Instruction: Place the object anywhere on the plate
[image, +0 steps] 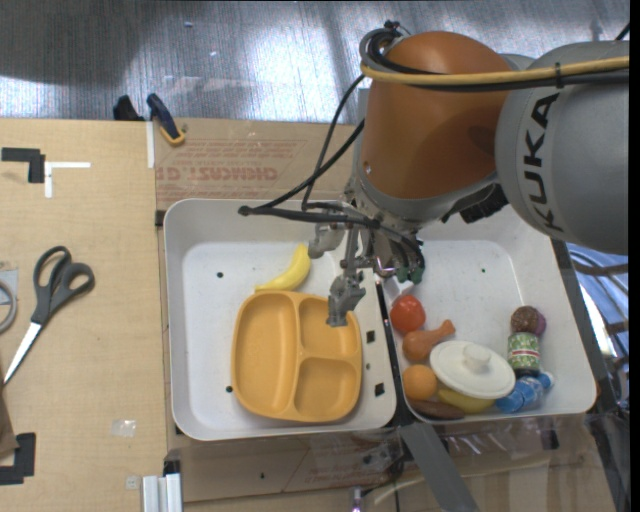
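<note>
Camera view: nearest, along the front wall of the right bin (478, 262), lie an orange (419, 382), a white lidded pot (470, 369) and a blue toy (520, 394), packed close together. Just behind them are an orange drumstick-shaped toy (428, 339), a small green and red can (524, 352), a red ball (407, 313) and a dark purple ball (528, 320).

In the left bin (190, 330), the yellow three-part plate (297, 362) sits toward the front right, close to the wall shared by the two bins. The gripper (338, 308) hangs over the plate's far right corner, near the rim. Its tip is small and dark against the plate, so whether it is wide or narrow cannot be told, and nothing can be made out in it.

The banana (288, 271) lies on the bin floor just beyond the plate's far rim, left of the gripper. Its lower end is just beside the rim, and I cannot tell if they touch.

Scissors (48, 292) lie on the bench (90, 230), well left of the bins.

Further back, the arm (450, 120), with black cables trailing from it, looms over the far edges of both bins. Behind the left bin lies a sheet of cardboard (250, 165), with a blue and yellow clamp (165, 118) at its far left corner.
</note>
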